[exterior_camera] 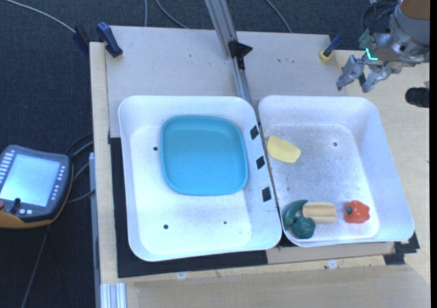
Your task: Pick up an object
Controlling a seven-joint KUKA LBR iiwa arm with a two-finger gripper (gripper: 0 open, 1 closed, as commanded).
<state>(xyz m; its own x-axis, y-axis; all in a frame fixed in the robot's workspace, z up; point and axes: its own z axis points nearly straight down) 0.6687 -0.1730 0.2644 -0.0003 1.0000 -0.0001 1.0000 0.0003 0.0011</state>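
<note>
A yellow block is lying in the right bin, near its left wall at about ten o'clock of the bin's floor. It is looking pale, rounded and slightly wedge-shaped, smooth like a foam or plastic toy. It would probably be light and a little slippery, so taking hold across its short sides seems the safest choice.

At the bin's six o'clock edge three more toys are sitting in a row: a dark green vegetable, touching a tan cylinder, and just beside that a red pepper. All look small, light and firm.

The left bin is holding a blue plate at its centre.

The gripper is hovering over the worktop beyond the right bin's one o'clock corner, well apart from every toy. Its fingers are standing apart with nothing between them.
</note>
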